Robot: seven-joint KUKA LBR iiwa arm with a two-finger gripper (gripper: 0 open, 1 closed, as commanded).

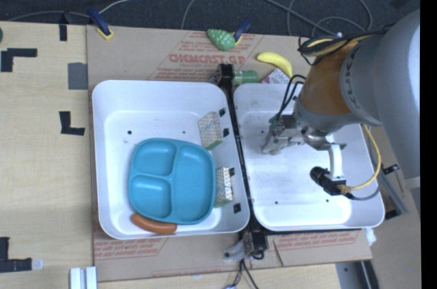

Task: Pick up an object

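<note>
A blue three-part plate [171, 180] lies in the left bin [109, 144]. An orange sausage-shaped toy [154, 224] rests at the plate's near edge. Two small patterned packets sit by the bin's right wall, one [210, 126] above the plate and one [224, 185] beside it. My gripper [273, 143] hangs low over the right bin [300, 212], near its left middle, under the grey and orange wrist. I see nothing between its fingers.
Outside the bins, on the cardboard at the back, lie a yellow banana [275, 62], a green toy [222, 38] and a green-capped item [244, 76]. Cables loop behind, and a black cable with a yellow wire hangs off the wrist over the right bin.
</note>
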